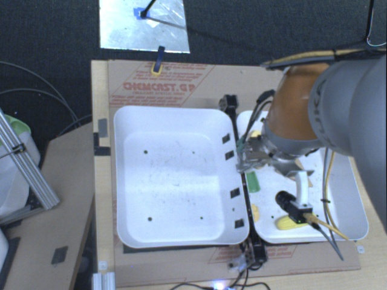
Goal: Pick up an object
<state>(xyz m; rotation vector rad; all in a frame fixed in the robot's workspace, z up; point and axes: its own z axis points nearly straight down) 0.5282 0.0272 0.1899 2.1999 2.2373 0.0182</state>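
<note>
the red print on the cardboard sheet (181, 77) under the bins is reading "chemcast gp", turned to face the far side of the bench. a finer red line is running beneath it, too small for me to read. more red print is peeking out along the cardboard's near edge, cut off by the bins.

the left bin (175, 180) is showing me a white floor with a few dark dots and faint grey scuffs. the right bin (349, 222) is lying just beside it, and my own arm (344, 107) with its orange band (291, 104) is covering most of it. in the part i can see, a green piece (252, 182) is lying near the wall that faces the left bin, a yellow piece (289, 225) is resting toward the near rim, and a smaller yellow bit (254, 212) is sitting close to that same wall.

my gripper (249, 159) is hanging over the inner edge of the right bin, just above the green piece. i cannot tell how wide it is standing, or whether it is touching the green piece, since my wrist is blocking the view from above.

beyond the cardboard a silvery sheet (144, 17) is lying on the dark floor with a small blue thing (141, 12) on it, too blurred to name.
</note>
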